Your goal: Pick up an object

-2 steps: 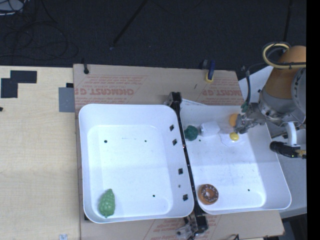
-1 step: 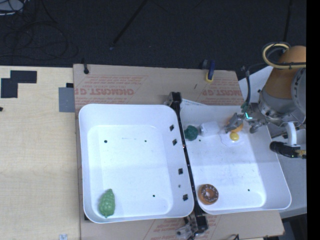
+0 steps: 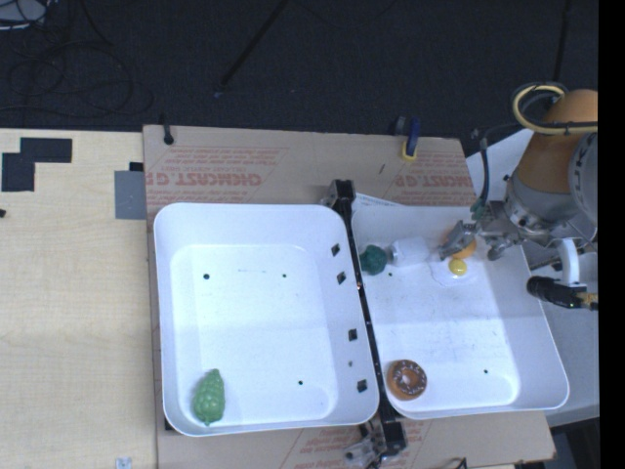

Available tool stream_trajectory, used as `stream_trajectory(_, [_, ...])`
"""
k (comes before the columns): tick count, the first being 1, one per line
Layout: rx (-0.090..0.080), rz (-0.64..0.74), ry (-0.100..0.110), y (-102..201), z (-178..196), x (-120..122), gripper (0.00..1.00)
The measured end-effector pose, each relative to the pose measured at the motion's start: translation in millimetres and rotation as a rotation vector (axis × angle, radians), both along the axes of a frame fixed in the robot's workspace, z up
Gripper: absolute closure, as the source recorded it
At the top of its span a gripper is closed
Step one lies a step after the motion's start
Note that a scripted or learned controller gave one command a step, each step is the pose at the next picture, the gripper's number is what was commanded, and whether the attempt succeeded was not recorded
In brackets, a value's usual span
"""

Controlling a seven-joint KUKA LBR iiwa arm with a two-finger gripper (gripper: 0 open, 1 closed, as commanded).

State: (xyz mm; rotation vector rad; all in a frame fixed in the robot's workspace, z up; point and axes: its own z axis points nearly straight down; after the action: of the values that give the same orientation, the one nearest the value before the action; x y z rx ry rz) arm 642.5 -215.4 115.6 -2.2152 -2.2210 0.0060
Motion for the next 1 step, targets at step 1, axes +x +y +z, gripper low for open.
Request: stream_trajectory(1, [-0.001,-0.001,-0.008,0.9,39.5,1.4,0.0])
